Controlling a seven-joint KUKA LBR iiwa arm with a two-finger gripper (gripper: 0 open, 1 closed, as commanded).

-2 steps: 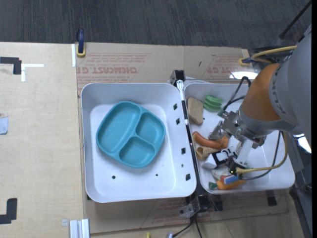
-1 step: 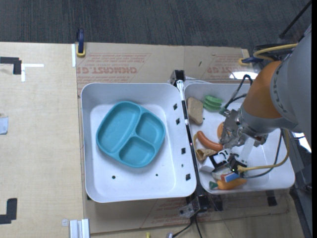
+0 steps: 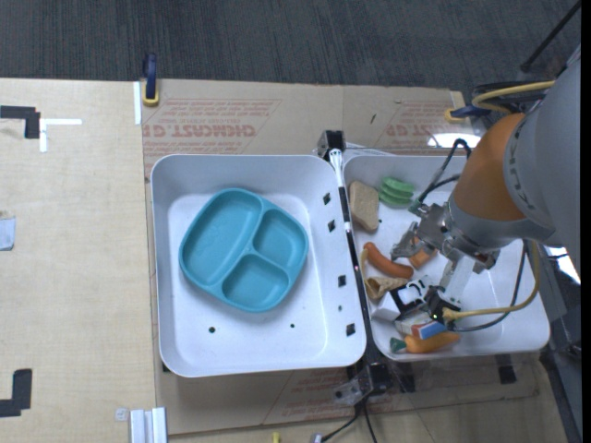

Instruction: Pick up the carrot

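Note:
The carrot is orange with a green end and lies near the front edge of the right bin. A small blue and red piece rests against its top. My gripper hangs over the middle of the right bin, behind the carrot and apart from it. It is close above the right end of an orange-red sausage-like piece. Nothing can be seen held in it.
The right bin also holds a green ridged item, a tan bread-like piece and a tan scrap by its left wall. A blue divided plate lies in the left bin.

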